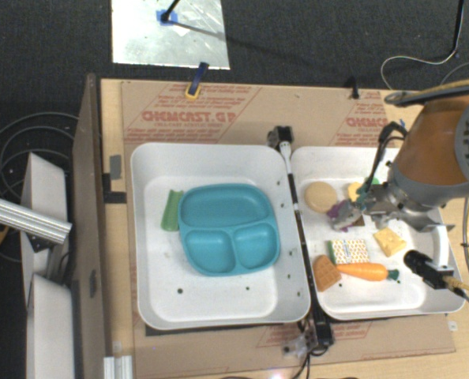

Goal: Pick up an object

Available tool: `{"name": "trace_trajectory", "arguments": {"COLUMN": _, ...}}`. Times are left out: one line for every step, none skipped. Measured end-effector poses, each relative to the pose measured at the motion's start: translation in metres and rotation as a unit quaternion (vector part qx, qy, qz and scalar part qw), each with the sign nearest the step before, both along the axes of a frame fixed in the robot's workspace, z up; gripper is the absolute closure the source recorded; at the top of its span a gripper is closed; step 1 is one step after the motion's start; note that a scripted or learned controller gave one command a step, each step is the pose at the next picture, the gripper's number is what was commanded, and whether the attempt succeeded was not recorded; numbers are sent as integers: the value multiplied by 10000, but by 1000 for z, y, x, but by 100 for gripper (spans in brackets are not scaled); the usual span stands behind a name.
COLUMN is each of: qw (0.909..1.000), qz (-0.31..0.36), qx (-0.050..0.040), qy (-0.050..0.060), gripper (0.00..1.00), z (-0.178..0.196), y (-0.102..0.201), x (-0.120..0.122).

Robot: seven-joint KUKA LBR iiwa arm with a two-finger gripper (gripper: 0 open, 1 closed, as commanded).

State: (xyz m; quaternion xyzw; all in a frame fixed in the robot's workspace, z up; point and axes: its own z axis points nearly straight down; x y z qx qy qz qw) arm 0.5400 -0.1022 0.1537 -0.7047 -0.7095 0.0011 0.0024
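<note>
My gripper [359, 208] hangs low over the middle of the right bin [436, 294], at the end of the grey and orange arm [444, 152]. A small purple object [342, 211] lies right at its tip; whether they touch is unclear. Around it lie a round beige bun [320, 196], a yellow piece [354, 189], a pale cheese wedge [389, 241], a patterned cracker packet [349, 251], an orange carrot [362, 272] and a brown bread slice [325, 272].
The left bin [151, 290] holds a blue three-part tray [228, 227] with a green piece [170, 210] beside its left edge. A black tool part [426, 269] sticks out over the right bin's right side. Brown cardboard lies behind both bins.
</note>
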Motion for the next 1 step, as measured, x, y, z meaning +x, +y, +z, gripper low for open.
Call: {"name": "trace_trajectory", "arguments": {"qw": 10000, "qz": -16, "qx": -24, "qy": -40, "gripper": 0, "z": -70, "y": -8, "x": 31}}
